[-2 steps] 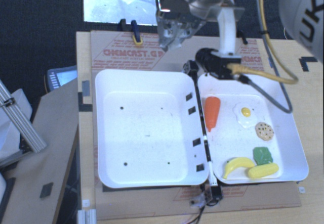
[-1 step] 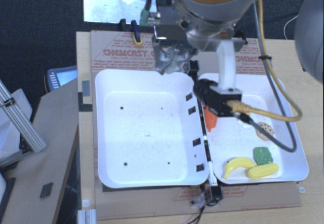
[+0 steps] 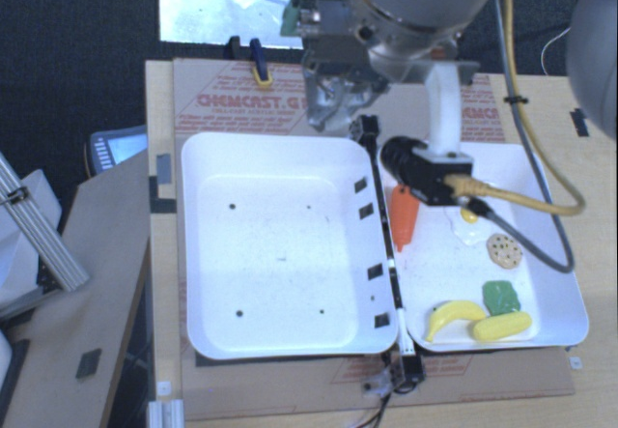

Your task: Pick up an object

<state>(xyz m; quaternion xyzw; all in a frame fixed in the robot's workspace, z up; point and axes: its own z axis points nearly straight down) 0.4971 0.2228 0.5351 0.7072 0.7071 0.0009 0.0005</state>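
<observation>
Carrot (image 3: 403,214), judged light, stiff and rather slick, lay in the right-hand bin (image 3: 565,308) beside the middle rim. Its long axis ran far to near, tip nearward; I favoured gripping across the thick half. My pincer (image 3: 333,102) hung over the bins' far edge, and I could not tell its opening.

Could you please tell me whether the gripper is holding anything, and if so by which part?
Nothing looks held: the gripper hangs by the bins' far edge, apart from the carrot, cookie and banana lying in the right bin.
</observation>
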